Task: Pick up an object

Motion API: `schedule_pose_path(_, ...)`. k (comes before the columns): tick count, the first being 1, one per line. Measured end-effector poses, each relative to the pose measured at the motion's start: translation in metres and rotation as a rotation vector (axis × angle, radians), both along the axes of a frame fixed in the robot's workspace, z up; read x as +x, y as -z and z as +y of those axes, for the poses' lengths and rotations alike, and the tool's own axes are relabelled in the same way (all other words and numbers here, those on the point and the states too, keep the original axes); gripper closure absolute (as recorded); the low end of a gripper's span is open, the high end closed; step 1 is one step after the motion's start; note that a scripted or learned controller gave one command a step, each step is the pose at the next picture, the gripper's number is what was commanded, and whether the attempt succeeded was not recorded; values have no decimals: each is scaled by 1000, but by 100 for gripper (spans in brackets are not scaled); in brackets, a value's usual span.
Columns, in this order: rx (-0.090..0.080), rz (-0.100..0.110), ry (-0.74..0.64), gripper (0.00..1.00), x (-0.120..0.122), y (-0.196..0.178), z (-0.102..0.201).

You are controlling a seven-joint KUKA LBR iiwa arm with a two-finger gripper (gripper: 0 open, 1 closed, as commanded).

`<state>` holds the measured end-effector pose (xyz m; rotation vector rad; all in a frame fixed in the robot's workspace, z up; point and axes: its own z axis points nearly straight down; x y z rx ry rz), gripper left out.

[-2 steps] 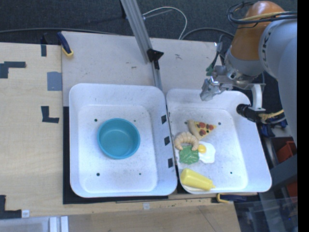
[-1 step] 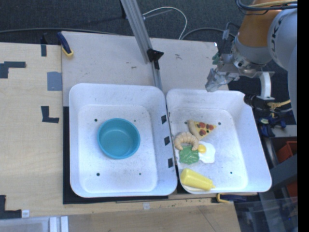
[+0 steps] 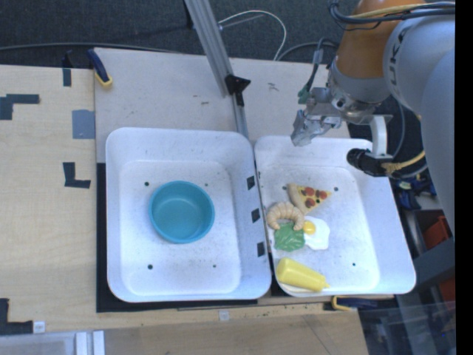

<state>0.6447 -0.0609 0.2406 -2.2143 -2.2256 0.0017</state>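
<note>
Gripper (image 3: 304,134): hung over right bin's (image 3: 384,220) far edge; finger state cannot be told.
Croissant (image 3: 284,213): judged light, firm; best pinched across its middle.

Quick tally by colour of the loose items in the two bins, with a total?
Blue: 1, round plastic bowl
Yellow: 2, pizza slice, yellow oblong toy
Tan: 1, croissant
Green: 1, leafy toy
White: 1, fried egg
Total: 6
</note>
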Motion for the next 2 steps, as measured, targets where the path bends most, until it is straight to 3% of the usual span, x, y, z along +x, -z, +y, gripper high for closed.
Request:
schedule_pose_path(1, 1, 0, -2, 100, 0, 2, 61)
schedule_pose_path(2, 1, 0, -1, 100, -15, -3, 110)
